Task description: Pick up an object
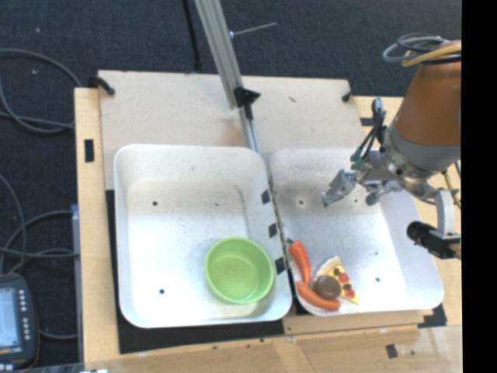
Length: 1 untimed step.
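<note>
Two shallow white bins (pixel 194 162) lie below me. Nearest, a lime-green plastic bowl (pixel 239 269) occupies the left bin; toy carrots (pixel 300 259) and a pizza slice (pixel 335 280) crowd the right bin's near-left corner. Farther back, my two-finger gripper (pixel 353 189) hangs spread, pinching nothing.

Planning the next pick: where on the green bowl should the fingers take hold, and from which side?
Probably the green bowl is best taken at its rim, from above, one finger inside and one outside. It sits upright and open, too wide to span. I'd pick the rim's far side, facing the bin's middle; the near and right sides crowd the left bin's walls.
</note>
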Each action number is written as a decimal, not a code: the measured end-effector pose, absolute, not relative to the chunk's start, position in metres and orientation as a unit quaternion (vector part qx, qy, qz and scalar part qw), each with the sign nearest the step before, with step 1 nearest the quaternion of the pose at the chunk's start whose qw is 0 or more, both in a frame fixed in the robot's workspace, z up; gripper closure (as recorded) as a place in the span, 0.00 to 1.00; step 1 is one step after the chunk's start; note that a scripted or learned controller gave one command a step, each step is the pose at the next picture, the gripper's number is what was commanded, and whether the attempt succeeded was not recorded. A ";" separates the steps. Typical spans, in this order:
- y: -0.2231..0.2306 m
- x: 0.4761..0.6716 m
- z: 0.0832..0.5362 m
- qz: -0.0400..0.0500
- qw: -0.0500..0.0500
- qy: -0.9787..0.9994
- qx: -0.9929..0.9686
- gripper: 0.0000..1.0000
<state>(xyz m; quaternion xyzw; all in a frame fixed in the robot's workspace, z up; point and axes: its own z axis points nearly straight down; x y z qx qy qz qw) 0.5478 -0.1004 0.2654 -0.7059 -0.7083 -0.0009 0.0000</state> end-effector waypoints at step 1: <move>-0.101 0.548 0.265 -0.001 0.000 -0.708 -0.706 0.00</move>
